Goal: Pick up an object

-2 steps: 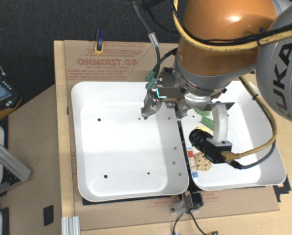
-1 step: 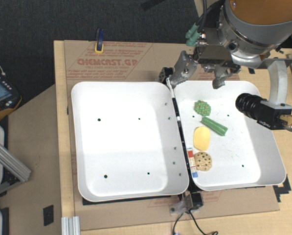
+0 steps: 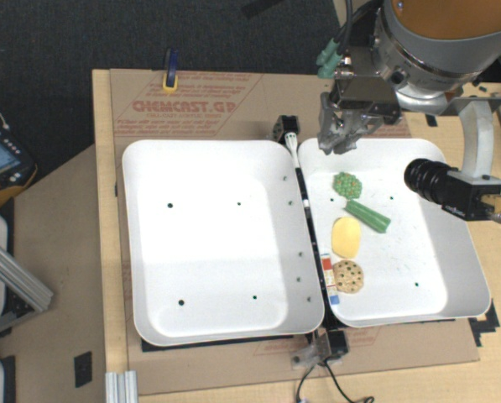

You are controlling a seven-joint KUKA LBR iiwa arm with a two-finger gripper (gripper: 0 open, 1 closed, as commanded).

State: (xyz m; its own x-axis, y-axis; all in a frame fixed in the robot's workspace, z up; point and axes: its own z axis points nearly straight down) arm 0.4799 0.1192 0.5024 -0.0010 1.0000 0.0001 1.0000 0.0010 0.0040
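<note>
We count two white bins side by side on a cardboard sheet (image 3: pixel 191 103) that lies on the worktop (image 3: pixel 65 225): the left bin (image 3: pixel 216 250) and the right bin (image 3: pixel 451 284). All five loose things lie in the right bin, in its 9 o'clock half. One green floret (image 3: pixel 347 184) lies farthest up, toward 12 o'clock. One green stick (image 3: pixel 367 216) lies just at the floret's 5 o'clock, slanting from 10 to 4 o'clock. One yellow oval (image 3: pixel 346 236) lies at the stick's 8 o'clock, close beside it. One cookie (image 3: pixel 348 275) lies at the oval's 6 o'clock, and the two look close to touching. One striped slip (image 3: pixel 328 274) sits against the cookie's 9 o'clock side, by the bin wall. The one claw (image 3: pixel 337 141) hangs over the right bin's 11 o'clock corner, at the floret's 12 o'clock and apart from it; we see nothing in it, and we cannot tell whether it is open or closed. One blue and yellow clamp (image 3: pixel 171 70) sits at the sheet's 12 o'clock edge. We count two black clips on the seam between the bins, one at 12 o'clock (image 3: pixel 285 128) and one at 6 o'clock (image 3: pixel 332 342).
</note>
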